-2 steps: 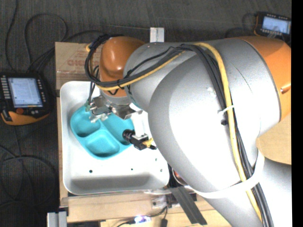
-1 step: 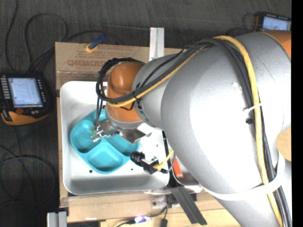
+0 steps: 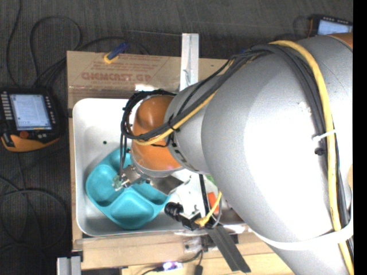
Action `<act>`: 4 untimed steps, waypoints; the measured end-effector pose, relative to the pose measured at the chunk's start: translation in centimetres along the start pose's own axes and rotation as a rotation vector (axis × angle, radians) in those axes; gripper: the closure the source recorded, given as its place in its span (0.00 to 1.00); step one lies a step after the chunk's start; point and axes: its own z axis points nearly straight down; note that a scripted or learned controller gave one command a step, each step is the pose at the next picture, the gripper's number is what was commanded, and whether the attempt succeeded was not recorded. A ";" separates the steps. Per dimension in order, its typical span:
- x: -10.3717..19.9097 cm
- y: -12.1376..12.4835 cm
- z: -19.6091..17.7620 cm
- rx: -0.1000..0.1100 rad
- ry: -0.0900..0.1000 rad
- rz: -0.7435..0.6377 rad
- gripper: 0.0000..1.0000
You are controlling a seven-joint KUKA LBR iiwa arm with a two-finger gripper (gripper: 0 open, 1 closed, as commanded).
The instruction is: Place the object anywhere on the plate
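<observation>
My gripper (image 3: 121,180) sits low over the teal plate (image 3: 123,202) in the left bin (image 3: 86,130); grip state unreadable, my arm hides the object. Risk: releasing blind, missing the plate.

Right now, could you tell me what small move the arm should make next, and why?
Probably lift the arm a little. The wrist's orange band hangs low over the teal divided plate in the left white bin, hiding the gripper and whatever object it may carry.
</observation>
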 end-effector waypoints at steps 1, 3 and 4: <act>-6.3 1.8 0.6 0.013 0.018 0.060 1.00; -3.7 -3.3 -6.6 0.052 0.005 0.236 1.00; -7.4 -5.4 -0.4 0.052 0.007 0.140 1.00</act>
